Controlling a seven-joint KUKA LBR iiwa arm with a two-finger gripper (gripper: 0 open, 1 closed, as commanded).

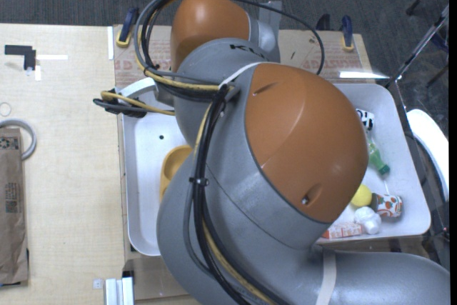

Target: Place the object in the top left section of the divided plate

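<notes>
The big grey and orange arm (271, 175) covers most of the view and hides the middle of both bins. A sliver of a yellow-orange plate (173, 164) peeks out from under the arm in the left bin (143, 182). Its sections are hidden, and I cannot tell what lies on it.
The right bin (403, 153) holds several small items along its right side: a green piece (376, 157), a yellow ball (361, 195), a brown and white toy (389, 206) and a white lump (369, 221). Black cables (121, 105) stick out left of the arm. A brown package (11, 203) lies on the bench at the far left.
</notes>
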